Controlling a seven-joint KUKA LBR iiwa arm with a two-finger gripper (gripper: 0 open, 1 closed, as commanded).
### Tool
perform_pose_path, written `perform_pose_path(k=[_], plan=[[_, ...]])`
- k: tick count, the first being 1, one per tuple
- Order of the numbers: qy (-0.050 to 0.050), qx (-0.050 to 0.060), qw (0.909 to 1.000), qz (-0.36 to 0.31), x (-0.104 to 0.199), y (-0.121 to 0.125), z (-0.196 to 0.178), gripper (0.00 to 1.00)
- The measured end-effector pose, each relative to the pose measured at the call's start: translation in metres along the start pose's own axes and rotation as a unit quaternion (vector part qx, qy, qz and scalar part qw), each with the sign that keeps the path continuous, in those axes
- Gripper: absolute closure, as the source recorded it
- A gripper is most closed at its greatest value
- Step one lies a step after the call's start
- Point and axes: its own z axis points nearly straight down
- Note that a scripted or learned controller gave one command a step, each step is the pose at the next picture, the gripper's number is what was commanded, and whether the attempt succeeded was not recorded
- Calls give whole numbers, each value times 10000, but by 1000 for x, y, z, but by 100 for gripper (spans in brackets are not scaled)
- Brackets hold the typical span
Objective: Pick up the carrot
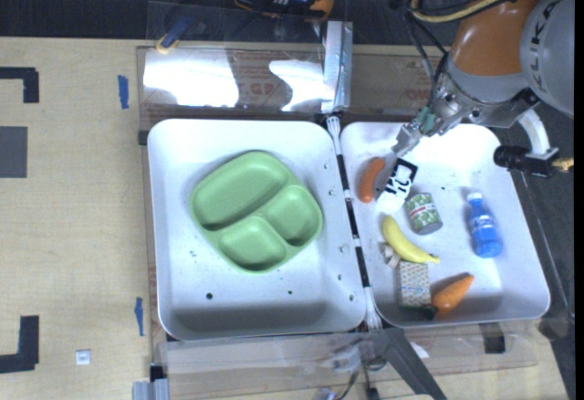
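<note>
The carrot [453,291] is orange and tapered and lies near the front edge of the right bin [520,206], beside a small patterned box [413,282]. My gripper [399,178], black with white markings, hangs over the back left part of that bin, far from the carrot. It sits right next to an orange-red oblong item [370,179], which lies against the bin's left wall. The view does not show anything held in the gripper.
In the right bin also lie a yellow banana [406,242], a small can [422,212] and a blue bottle [483,226]. The left bin [169,206] holds a green divided plate [256,209]. The arm [497,33] reaches in from the upper right.
</note>
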Motion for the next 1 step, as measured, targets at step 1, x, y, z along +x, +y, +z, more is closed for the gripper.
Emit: perform_pose_path(k=[1], plan=[[-12,-8,9996,-285,-46,-9,2,100]])
